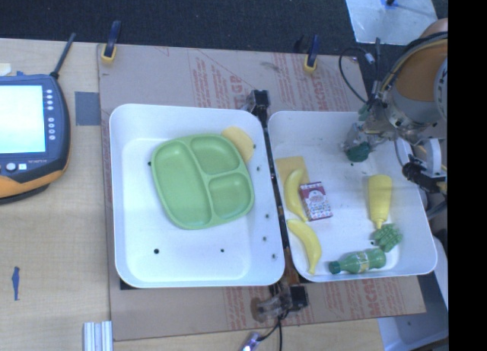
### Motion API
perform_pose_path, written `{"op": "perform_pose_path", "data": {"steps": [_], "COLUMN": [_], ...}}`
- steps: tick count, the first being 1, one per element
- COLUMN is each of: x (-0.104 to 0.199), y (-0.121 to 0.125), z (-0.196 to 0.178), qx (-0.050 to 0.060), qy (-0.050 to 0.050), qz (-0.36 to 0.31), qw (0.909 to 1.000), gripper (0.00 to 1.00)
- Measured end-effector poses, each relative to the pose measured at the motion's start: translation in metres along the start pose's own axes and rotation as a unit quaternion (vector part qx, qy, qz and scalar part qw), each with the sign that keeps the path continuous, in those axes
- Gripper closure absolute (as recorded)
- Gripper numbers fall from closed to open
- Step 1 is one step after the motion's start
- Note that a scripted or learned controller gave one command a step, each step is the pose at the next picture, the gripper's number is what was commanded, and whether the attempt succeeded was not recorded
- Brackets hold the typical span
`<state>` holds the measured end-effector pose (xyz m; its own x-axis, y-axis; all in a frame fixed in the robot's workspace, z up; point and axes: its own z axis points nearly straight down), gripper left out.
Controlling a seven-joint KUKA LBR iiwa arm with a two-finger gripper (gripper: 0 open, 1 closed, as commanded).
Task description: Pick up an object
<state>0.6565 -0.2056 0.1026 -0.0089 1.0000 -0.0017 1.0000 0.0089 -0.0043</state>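
My gripper (358, 146) hangs in the right bin's (327, 122) far corner, seemingly clamped on a dark green object (358, 153); next I lift it clear.

Right bin (335, 122): its middle floor lies bare between the box (316, 201) and the mustard bottle (380, 196). Bananas (298, 212) crowd the left wall; the green bottle (359, 262) and broccoli (386, 237) block the near edge. In the left bin (129, 266), the plate (202, 180) leaves only margins.
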Motion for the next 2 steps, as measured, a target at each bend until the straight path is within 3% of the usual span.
{"op": "perform_pose_path", "data": {"steps": [1,2], "x": [0.093,0.165], "y": [0.001,-0.022], "z": [-0.109,-0.089], "qx": [-0.002,0.000], "qy": [0.001,0.000], "qz": [0.002,0.001], "qw": [1.0000,1.0000], "gripper": [1.00,1.00]}}
